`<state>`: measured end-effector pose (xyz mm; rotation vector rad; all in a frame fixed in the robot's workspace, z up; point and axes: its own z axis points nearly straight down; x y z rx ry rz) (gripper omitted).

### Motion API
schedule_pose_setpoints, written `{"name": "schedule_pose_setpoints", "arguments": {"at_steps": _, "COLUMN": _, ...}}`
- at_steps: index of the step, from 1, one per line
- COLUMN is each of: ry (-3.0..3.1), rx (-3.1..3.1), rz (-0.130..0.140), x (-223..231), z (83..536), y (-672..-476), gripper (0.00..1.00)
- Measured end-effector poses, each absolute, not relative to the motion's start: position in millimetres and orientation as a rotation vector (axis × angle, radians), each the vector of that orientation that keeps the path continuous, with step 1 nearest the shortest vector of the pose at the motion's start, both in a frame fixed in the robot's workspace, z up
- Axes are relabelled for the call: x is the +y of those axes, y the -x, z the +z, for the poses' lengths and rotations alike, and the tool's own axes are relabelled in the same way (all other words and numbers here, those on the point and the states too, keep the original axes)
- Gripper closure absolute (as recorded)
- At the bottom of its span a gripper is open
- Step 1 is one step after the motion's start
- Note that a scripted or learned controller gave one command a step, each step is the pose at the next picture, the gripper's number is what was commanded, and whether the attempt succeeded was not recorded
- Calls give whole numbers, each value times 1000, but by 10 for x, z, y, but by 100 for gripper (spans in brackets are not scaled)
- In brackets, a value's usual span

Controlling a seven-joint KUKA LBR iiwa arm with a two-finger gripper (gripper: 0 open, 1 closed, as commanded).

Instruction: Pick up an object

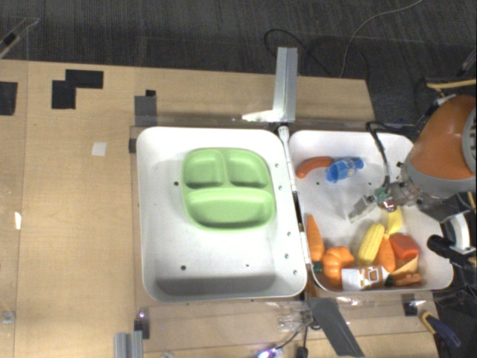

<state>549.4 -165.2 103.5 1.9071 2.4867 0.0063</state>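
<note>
My gripper hangs low over the middle of the right bin, reaching in from the right under the orange wrist band. It is just above a yellow banana piece and a corn cob. Nothing is seen held in it. A blue bottle and an orange-red sausage lie at the bin's back, apart from the gripper. A carrot, an orange pumpkin, a red block and a small labelled bottle crowd the front.
The left bin holds a green divided plate. A metal post stands behind the divide between the bins. Cables run along the right bin's far right corner.
</note>
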Motion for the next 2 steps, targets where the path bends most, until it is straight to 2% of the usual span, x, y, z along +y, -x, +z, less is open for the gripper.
{"name": "schedule_pose_setpoints", "arguments": {"at_steps": 1, "ry": -1906, "rx": 2483, "rz": 10, "x": -1654, "z": 1145, "y": -5506, "gripper": 100}}
{"name": "schedule_pose_setpoints", "arguments": {"at_steps": 2, "ry": -1933, "rx": 2466, "rz": 5, "x": -1969, "z": 2318, "y": -5519, "gripper": 100}}
